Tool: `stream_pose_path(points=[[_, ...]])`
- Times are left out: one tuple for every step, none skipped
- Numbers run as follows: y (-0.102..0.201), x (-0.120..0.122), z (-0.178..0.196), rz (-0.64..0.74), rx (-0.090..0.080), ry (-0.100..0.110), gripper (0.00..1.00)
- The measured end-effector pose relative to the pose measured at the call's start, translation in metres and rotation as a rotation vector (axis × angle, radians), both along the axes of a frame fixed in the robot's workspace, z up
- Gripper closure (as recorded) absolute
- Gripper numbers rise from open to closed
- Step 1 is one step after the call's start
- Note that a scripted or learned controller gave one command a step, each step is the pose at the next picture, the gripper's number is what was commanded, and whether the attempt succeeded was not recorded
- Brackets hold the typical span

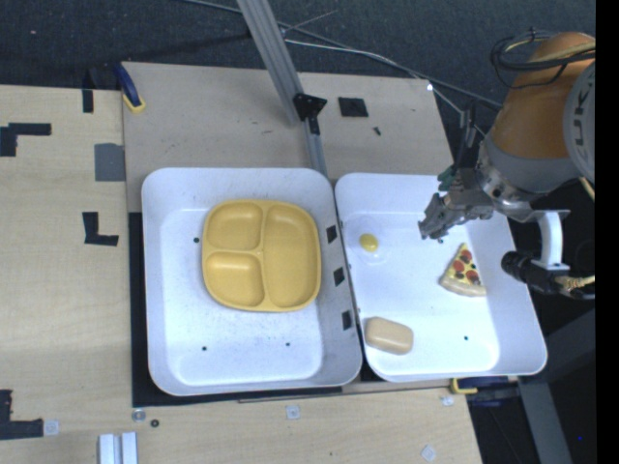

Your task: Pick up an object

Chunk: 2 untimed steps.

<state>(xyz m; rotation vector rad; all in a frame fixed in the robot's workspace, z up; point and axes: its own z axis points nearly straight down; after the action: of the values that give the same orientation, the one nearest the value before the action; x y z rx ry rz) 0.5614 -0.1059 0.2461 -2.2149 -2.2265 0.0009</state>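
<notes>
The right bin (503, 351) holds three things: a toy pizza slice (463, 272) toward its right side, a small yellow ball-like piece (368, 243) near its left wall, and a tan oblong block (389, 335) at its front left. My gripper (432, 228) hangs over the right bin's back middle, up and left of the pizza slice, with nothing seen between its fingers. Whether it touches the bin floor is unclear.
In the left bin (174, 356) lies a yellow divided plate (261, 254). A slanted metal pole (280, 56) rises behind the bins. The arm's orange band (542, 95) and grey wrist reach over the right bin's back right corner.
</notes>
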Motion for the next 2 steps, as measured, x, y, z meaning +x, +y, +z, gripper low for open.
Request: stream_pose_path(points=[[0.047,0.02,-0.004,0.0,0.0,0.0,1.0],[0.103,0.027,0.001,0.002,0.001,0.0,1.0]])
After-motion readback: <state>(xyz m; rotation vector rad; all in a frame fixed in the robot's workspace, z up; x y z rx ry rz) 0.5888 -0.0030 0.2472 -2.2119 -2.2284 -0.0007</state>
